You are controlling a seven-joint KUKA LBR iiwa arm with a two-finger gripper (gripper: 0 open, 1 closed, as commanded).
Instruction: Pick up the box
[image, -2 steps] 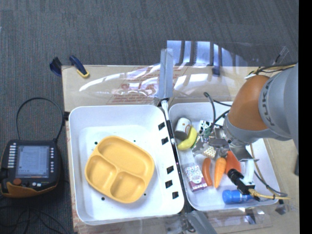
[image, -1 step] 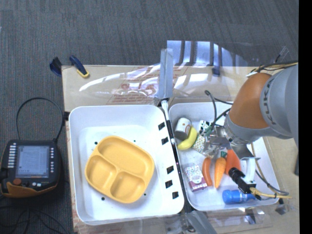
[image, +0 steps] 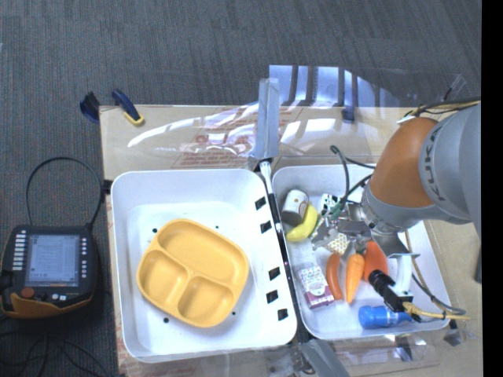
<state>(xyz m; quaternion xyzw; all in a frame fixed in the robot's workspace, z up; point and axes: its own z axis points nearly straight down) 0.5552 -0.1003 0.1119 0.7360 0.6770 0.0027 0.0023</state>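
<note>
Seen from above, the left shallow white bin (image: 126, 210) holds one yellow three-compartment plastic tray (image: 193, 271), while the right shallow white bin (image: 437, 269) holds one small pink-and-white cardboard box (image: 314, 286) near its front left, just left of two orange toy carrots (image: 346, 277), plus one yellow toy banana (image: 302, 225) and one blue cylindrical object (image: 380, 317). The grey arm's two-finger gripper (image: 336, 232) sits low over the right bin, behind the box and apart from it; whether it is spread or closed I cannot tell.

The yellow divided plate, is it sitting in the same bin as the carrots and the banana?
No, the yellow divided plate lies in the left bin, while the carrots and banana lie in the right bin.
</note>
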